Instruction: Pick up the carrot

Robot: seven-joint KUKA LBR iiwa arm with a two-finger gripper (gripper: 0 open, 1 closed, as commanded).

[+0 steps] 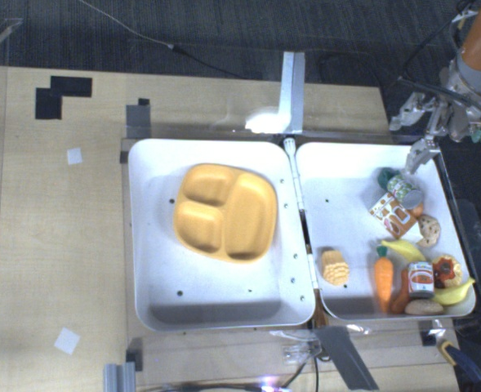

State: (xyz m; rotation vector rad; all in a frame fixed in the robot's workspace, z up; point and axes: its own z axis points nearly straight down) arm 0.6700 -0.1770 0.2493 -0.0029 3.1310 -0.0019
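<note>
Gripper (420,155) hangs over top-right corner of the right bin (338,166); can't tell its grasp state. Carrot (383,278) lies near the bin's front edge, btwn a corn piece (334,267) and a small jar (420,278), well apart from gripper. Yellow tray (224,211) sits in left bin (150,219).

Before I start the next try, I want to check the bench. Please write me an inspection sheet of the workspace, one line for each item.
Surface: pale wooden bench bearing two shallow white plastic bins, left and right.
Job's things: orange toy carrot lying in the right bin near its front, among other items, not gripped.
Clutter: yellow three-compartment plastic tray in the left bin; yellow toy banana, small red-labelled jar, yellow corn piece in the right bin.
Grippers: claw over the right bin's back corner, holding nothing visible.
Cables: thin black cable across the dark floor behind.
Surroundings: black tape marks on the bench.
</note>
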